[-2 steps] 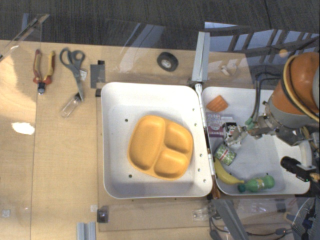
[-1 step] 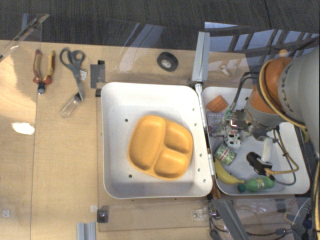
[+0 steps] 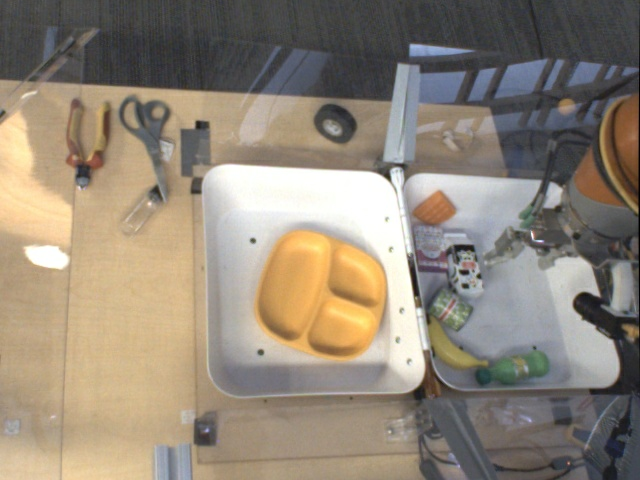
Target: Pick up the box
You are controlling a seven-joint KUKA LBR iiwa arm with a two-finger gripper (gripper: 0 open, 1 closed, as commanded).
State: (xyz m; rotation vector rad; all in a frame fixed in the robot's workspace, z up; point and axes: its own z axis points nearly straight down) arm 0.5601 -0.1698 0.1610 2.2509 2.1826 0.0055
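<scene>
Small white-and-black printed carton box point(image 3: 465, 269), upright in right bin: likely light, stiff, crushable; grip across narrow sides; fingers' state indiscernible.

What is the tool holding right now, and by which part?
Nothing that can be seen. The tool hangs over the right bin, apart from the small box lying on the bin floor.

I see the box point(image 3: 465, 269) crowded: purple packet point(image 3: 432, 245) touching its left, can point(image 3: 451, 309) just below. Bare bin floor point(image 3: 540, 308) lies open to its right.
</scene>
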